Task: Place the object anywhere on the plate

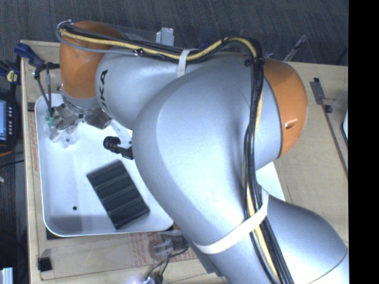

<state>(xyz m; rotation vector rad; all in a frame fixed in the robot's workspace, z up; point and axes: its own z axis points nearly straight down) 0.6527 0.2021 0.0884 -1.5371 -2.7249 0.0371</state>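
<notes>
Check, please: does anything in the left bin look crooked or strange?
The dark ribbed slab lies at a slant to the walls of the bin, not square with them. Nothing looks spilled or broken. The gripper is at the bin's far corner.

a large robot arm with a smooth, satin grey shell that looks like painted metal, and glossy orange bands. black and yellow rubbery cables run along it, held by white plastic ties. below it, a white bin of smooth, slightly shiny plastic holds a matt black ribbed slab. the bench looks like pale, matt wood.
</notes>
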